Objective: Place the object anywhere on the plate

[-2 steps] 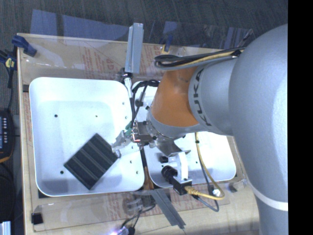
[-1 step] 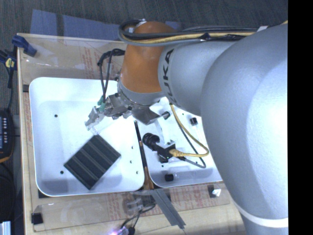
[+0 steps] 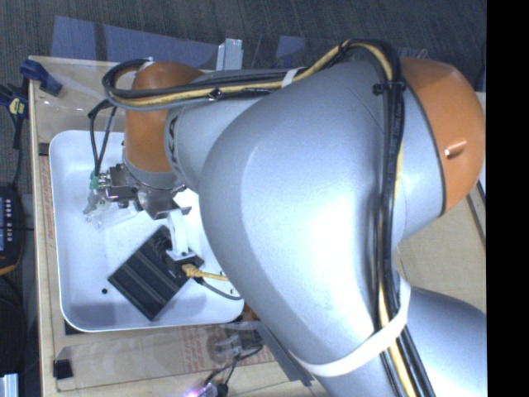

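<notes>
Claw [image 3: 103, 195] sits low over the left bin [image 3: 64, 238], in its upper-left part as the camera sees it, close to the far-left wall; it points toward the view's left, with the orange band [image 3: 153, 139] just behind it. I cannot tell whether the claw is open or closed; that patch is pale on pale and blurred; I cannot tell if it carries anything.

Object: I cannot fix its position; same for the plate. The arm [image 3: 314, 205] crosses the desk [image 3: 124, 346] from the right and covers most of the view, so my guess is that both lie under its bulk. The only loose candidate on the bare bin floor is a small dark speck [image 3: 106, 290], near the lower-left corner and well apart from the claw; too small to identify, no long axis readable.

Judgement: the next move turns on whether the claw is loaded; if so, carry right; if not, search first.
</notes>
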Controlling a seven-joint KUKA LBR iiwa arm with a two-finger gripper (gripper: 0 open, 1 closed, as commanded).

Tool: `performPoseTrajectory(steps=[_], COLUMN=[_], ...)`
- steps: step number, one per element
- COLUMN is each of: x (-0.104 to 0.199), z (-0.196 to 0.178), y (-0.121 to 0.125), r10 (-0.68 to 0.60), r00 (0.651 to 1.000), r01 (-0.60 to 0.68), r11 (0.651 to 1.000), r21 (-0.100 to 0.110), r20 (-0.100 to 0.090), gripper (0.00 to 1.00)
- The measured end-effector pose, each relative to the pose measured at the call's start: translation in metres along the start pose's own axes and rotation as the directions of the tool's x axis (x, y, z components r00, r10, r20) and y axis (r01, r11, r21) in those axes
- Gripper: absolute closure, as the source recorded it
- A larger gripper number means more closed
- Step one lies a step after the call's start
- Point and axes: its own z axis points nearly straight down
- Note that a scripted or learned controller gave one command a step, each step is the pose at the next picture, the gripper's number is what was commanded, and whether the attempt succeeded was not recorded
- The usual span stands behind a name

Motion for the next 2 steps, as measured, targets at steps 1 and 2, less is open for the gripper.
performPoseTrajectory(steps=[1,2], x=[-0.010,-0.049], z=[-0.167,-0.076], y=[0.019,-0.035], r10=[-0.027,-0.084], r00=[1.000,0.997], r01=[0.027,0.084], r11=[1.000,0.997], r21=[-0.005,0.001], r20=[0.000,0.001], gripper=[1.00,1.00])
